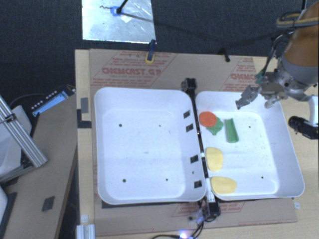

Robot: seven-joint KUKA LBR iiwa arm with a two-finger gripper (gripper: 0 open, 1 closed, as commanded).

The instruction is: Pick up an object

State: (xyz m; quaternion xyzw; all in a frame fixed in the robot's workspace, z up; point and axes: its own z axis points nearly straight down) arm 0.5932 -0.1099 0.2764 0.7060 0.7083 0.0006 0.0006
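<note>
Two white bins were seen side by side, the left bin bare, the right bin bearing the objects. The gripper was held above the right bin's far edge, fingers spread, nothing between them. A green block lay beside an orange-and-green piece; two yellow pieces lay nearer.

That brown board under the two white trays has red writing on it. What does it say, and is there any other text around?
"CHEMCAST GP": red print on the brown board, behind the left bin, upside down in this view.
The same red print repeats by the right bin and along the board's front edge, too blurred or cut off to read.
Nothing else is legible.
</note>
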